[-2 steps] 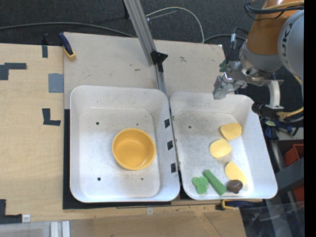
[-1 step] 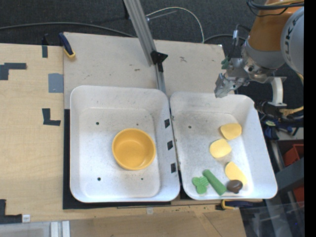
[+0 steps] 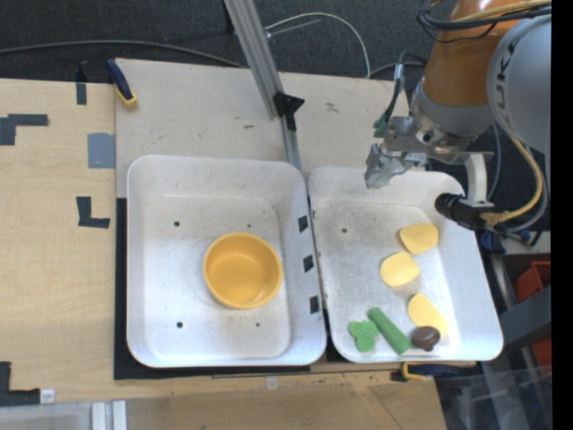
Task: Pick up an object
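At 12 o'clock of the right white shallow bin (image 3: 466,267), the metal two-finger gripper (image 3: 380,170) hangs over the far rim; grip state cannot be judged. Three pale yellow chip-like pieces (image 3: 399,270) lie toward 3 o'clock, a green plastic toy (image 3: 378,331) and small brown lump (image 3: 425,337) near 6. Left white bin (image 3: 152,195) holds a round yellow bowl (image 3: 242,270), centred.

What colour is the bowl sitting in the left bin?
The bowl is yellow-orange, inside and on the rim, as the camera view above the bench shows.
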Tool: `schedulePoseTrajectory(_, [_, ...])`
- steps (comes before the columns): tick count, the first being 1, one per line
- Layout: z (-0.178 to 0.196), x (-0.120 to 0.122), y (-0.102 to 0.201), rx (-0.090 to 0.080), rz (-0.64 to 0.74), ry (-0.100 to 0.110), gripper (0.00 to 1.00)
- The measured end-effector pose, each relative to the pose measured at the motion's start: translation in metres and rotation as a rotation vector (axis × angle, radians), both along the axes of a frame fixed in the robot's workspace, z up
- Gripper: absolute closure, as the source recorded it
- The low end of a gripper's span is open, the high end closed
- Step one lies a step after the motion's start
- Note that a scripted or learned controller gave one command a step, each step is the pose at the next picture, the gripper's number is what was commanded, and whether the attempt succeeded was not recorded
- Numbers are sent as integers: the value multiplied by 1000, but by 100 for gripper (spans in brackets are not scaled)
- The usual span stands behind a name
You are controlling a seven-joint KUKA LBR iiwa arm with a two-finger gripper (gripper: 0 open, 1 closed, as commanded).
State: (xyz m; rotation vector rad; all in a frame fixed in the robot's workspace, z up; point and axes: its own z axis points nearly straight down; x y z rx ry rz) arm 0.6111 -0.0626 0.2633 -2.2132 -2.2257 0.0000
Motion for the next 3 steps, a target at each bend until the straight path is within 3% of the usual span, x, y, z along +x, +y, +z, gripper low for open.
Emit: schedulePoseTrajectory(3, [-13,-64,128,-1,1,2,100])
